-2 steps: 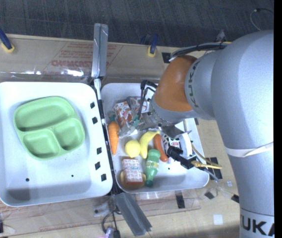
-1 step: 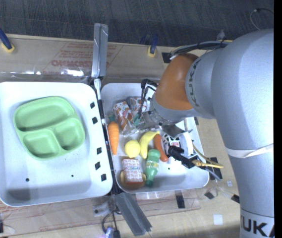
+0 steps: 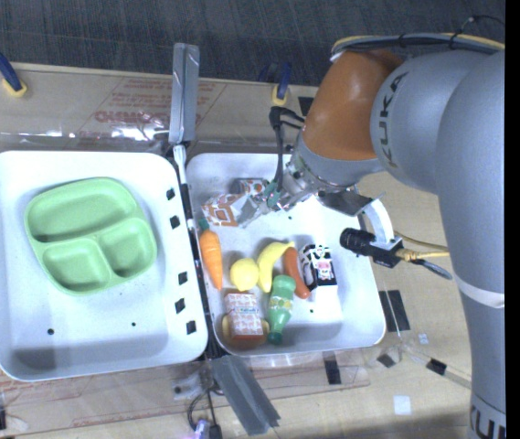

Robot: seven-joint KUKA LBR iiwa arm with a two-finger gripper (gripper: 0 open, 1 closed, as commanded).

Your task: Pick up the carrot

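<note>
Looming largest and highest above the table point(image 3: 77, 94) is the grey arm point(image 3: 461, 154) with its orange band, reaching in from the right so that its gripper point(image 3: 278, 198) hangs over the back of the right bin point(image 3: 365, 323); whether the fingers are open or closed cannot be told from this angle. Just beside the gripper lies a patterned snack packet point(image 3: 232, 204). The carrot point(image 3: 210, 256) lies lengthwise against the right bin's left wall, tip toward the front, near a lemon point(image 3: 244, 273) and apart from the gripper. A banana point(image 3: 272, 262), a green bottle point(image 3: 281, 307), a juice carton point(image 3: 244, 315), an orange-red piece point(image 3: 295, 271) and a small black-and-white carton point(image 3: 319, 266) crowd the bin's middle and front. The left bin point(image 3: 22, 350) carries a green divided tray point(image 3: 90, 231). The main risk appears to be the wall: a finger coming down on the carrot's left side could strike the rim, or the grasp could close on the lemon or the packet instead.
</note>
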